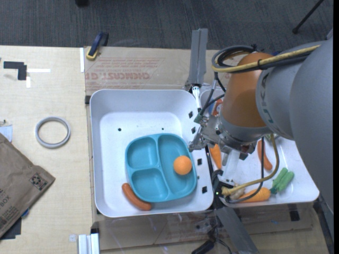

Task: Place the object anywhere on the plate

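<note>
A blue divided plate (143, 160) lies in the left white bin (106, 105). An orange ball-shaped fruit (183, 165) rests in the plate's right compartment. A reddish sausage (136, 197) lies on the bin floor by the plate's lower left corner. My gripper (213, 148) hangs under the orange-banded wrist (243, 99), over the wall between the two bins, just right of the plate. An orange carrot piece (215, 155) shows directly below it. The wrist hides how the gripper stands.
The right bin (304, 189) holds a carrot (254, 196), a thin orange piece (265, 157) and a green pod (282, 180). Cables loop around the wrist. On the bench to the left lie a tape ring (53, 132) and a brown box (16, 184).
</note>
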`<act>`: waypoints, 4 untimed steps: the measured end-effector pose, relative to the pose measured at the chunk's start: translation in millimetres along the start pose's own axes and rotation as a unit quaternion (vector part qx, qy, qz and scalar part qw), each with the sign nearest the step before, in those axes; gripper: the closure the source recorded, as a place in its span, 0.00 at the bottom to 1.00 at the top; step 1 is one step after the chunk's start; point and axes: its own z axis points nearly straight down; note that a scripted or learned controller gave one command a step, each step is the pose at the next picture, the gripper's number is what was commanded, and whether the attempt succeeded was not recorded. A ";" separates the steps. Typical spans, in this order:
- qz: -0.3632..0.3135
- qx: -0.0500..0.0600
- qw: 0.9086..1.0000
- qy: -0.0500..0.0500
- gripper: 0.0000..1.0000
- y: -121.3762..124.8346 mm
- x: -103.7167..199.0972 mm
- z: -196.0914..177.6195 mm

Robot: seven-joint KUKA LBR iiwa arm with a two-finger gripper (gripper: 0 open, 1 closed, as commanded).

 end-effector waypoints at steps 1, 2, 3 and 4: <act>0.000 0.000 1.000 0.000 0.00 0.0 0.0 0.0; 0.000 0.000 1.000 0.000 0.00 0.0 0.0 0.0; 0.000 0.000 1.000 0.000 0.00 0.0 0.0 0.0; 0.000 0.000 1.000 0.000 0.00 0.0 0.0 0.0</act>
